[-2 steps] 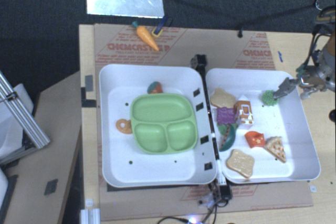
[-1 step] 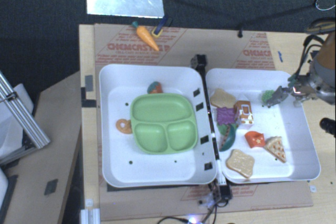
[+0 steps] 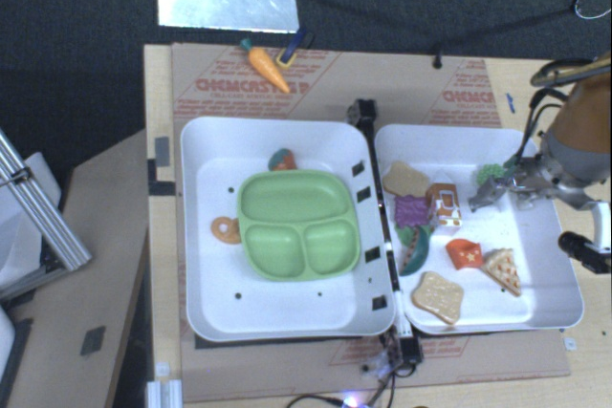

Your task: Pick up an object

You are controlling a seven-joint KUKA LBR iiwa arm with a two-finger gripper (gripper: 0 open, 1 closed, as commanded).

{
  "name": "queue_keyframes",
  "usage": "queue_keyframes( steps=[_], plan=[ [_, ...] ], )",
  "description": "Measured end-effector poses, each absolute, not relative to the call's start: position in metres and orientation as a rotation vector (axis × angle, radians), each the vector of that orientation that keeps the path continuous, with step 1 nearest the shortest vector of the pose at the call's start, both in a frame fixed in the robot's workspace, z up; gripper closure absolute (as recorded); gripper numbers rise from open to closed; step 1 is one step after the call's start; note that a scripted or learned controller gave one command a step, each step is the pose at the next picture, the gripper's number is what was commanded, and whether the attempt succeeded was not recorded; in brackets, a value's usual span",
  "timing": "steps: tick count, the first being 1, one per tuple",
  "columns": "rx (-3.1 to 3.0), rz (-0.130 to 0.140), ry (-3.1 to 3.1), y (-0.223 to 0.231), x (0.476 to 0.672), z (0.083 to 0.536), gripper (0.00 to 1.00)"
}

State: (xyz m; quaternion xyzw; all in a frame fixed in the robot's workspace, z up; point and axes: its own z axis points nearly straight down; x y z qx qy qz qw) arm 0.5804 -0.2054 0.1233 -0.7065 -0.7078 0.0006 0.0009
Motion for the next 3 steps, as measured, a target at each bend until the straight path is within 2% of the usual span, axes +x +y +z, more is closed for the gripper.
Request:
queue_keyframes(
  steps=[1,2,3],
  plan=[
    [-2.219,0.0,-2.223,-0.205,0.581,0.083,0.0],
    [-2.222,-0.003,-2.226,-0.205,0.582,0.096,1.0],
    [-2.22,-0.005,-2.23,-0.204,0.587,0.14,1.0]
  ],
)
